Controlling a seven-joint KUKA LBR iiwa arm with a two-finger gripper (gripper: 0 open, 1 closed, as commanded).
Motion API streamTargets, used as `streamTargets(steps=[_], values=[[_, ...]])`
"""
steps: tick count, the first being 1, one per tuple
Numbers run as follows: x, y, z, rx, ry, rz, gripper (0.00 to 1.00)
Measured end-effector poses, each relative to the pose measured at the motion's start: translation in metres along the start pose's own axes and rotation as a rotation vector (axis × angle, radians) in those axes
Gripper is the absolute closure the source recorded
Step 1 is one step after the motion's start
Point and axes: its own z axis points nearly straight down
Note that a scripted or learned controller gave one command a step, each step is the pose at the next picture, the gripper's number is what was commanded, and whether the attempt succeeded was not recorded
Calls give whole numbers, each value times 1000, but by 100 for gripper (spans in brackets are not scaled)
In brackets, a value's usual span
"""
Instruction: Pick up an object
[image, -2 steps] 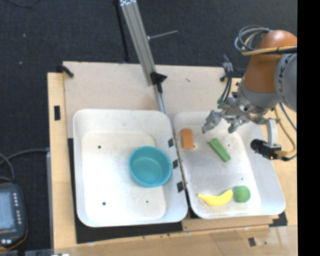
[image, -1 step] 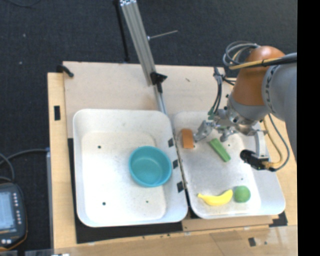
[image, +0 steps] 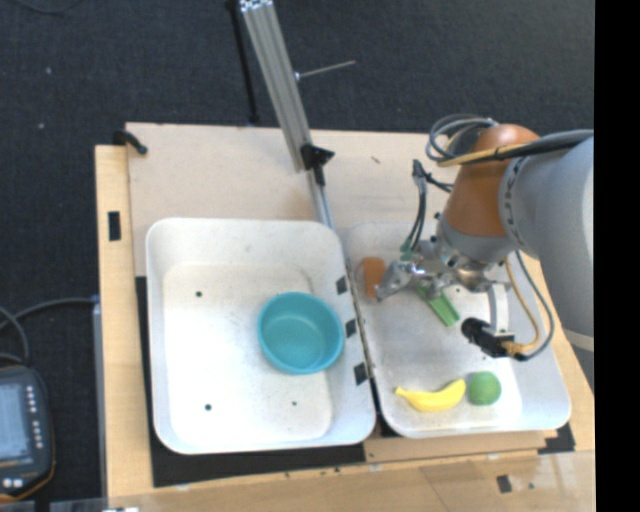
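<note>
Orange ball-like object (image: 371, 272), the likeliest pick, lying at the left edge of the right-hand bin (image: 545, 385), hard against the divide between the two bins and just to the camera's left of the end effector (image: 398, 280). Roundish, so no long axis to line up with. Lowered into the bin's upper-left part, the end effector beside the orange object and perhaps touching it; too small and dark to tell whether open or closed, and nothing seen between its parts. Green stick-shaped piece (image: 444, 306) just beside on the other side, running on a slant from upper left to lower right, partly under the wrist. Farther toward the near rim, well apart from the end effector, a yellow banana (image: 432, 397) lying roughly crosswise with its ends curled upward, and a green round fruit (image: 484, 388) touching or nearly touching its right tip. Single arm (image: 545, 215) reaching in from the camera's right, orange band above the wrist, cables looped around it. In the left-hand bin (image: 175, 300), a blue bowl (image: 301, 333) sitting upright toward the right side, apart from everything else. Both bins side by side on the pale table (image: 220, 165), a metal pole (image: 285, 90) rising from its far side. No brand, label or readable writing anywhere. Judged from this: a short shift leftward toward the bin wall, with the wall itself a likely obstacle.
</note>
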Motion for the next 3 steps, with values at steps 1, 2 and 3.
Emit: streamTargets(steps=[1,2,3], values=[[-1,2,-15,-8,1,5,100],[-2,11,-62,-11,0,-4,100],[1,4,-121,-12,0,-5,100]])
